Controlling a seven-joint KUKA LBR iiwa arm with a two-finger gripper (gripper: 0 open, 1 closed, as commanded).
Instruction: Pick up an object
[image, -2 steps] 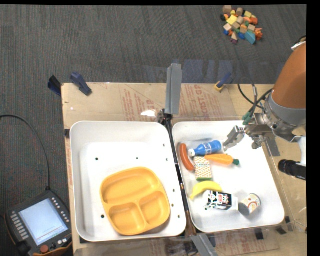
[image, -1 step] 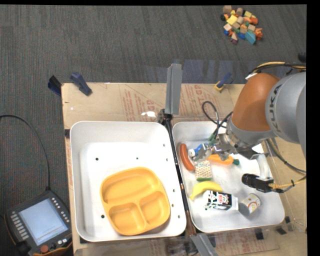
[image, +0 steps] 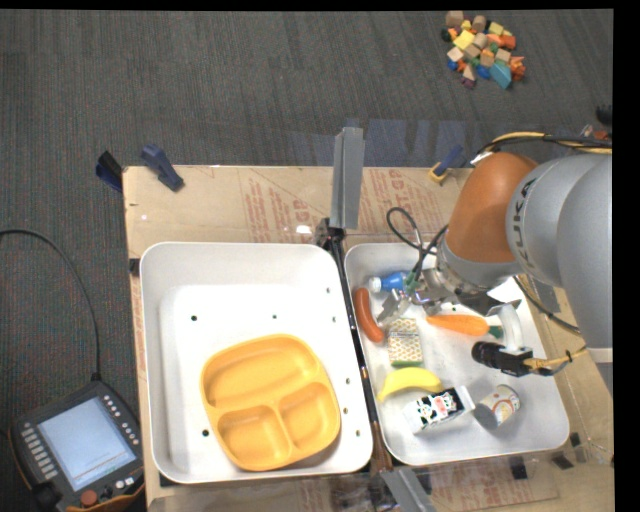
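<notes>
The grey arm's end effector (image: 398, 302) hangs low in the right bin (image: 555, 420), near a hot dog (image: 367, 314), a carrot (image: 459, 324) and a waffle piece (image: 404, 346); how far it is open cannot be told. A banana (image: 410, 381) and milk carton (image: 441, 408) lie nearer the front. A yellow divided plate (image: 270, 401) sits in the left bin (image: 165, 290).

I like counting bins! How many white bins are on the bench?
2. The left bin holds a yellow divided plate. The right bin holds toy food, and the gripper reaches into it. None seem hidden.
</notes>
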